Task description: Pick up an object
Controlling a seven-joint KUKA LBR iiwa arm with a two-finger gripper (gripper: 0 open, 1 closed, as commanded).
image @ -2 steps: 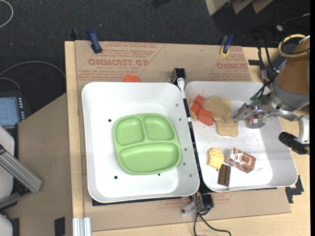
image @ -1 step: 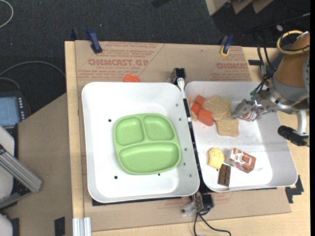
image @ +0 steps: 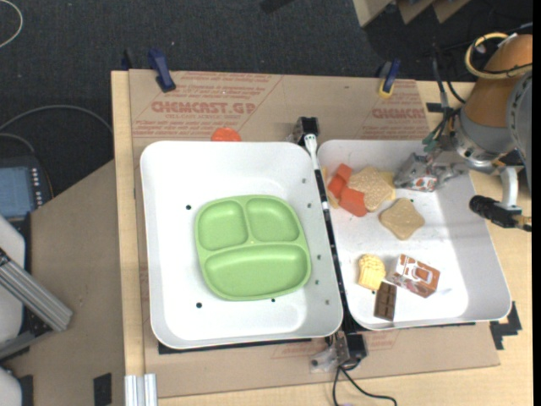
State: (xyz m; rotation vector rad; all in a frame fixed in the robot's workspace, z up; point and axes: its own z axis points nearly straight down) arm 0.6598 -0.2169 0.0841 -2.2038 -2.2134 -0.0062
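The right white bin [image: 478, 265] holds several toy foods. Two red-orange blocks [image: 345, 190] lie at its upper left, touching a round tan biscuit [image: 373, 186]. Just below them is a slice of toast [image: 401, 219]. Nearer the front lie a yellow cracker [image: 369, 271], a brown chocolate bar [image: 385, 300] and a red-and-white packet [image: 418, 276]. My gripper [image: 420, 176] hangs low over the bin's upper middle, just right of the biscuit and above the toast. It touches none of them as far as I can see.
The left white bin [image: 161, 227] carries a green divided plate [image: 252, 246]. An orange disc [image: 225, 135] sits on the cardboard behind it. Blue clamps [image: 161, 68] [image: 389, 76] hold the board's far edge. The arm [image: 499, 100] and its cables crowd the right bin's far right corner.
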